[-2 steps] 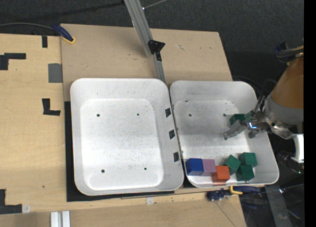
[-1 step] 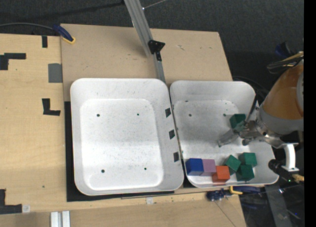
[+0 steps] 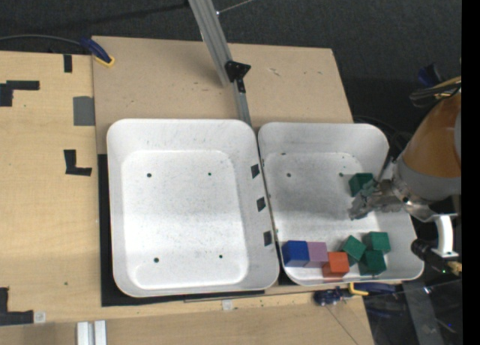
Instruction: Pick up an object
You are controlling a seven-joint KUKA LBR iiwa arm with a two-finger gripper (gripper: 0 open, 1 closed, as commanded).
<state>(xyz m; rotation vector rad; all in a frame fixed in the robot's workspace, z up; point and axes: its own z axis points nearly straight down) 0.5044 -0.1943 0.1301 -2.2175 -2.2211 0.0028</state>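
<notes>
Green block (image 3: 361, 183) lies in the right bin (image 3: 315, 137), near the worktop's right edge, beside the lowered tool (image 3: 363, 205). Tool state cannot be determined. Lifting remains undone.

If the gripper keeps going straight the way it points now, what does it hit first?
The gripper points down into the right bin, just below a green block. Going on, it would probably meet the bin floor beside that block first, though it may clip the block; depth is unclear.
</notes>
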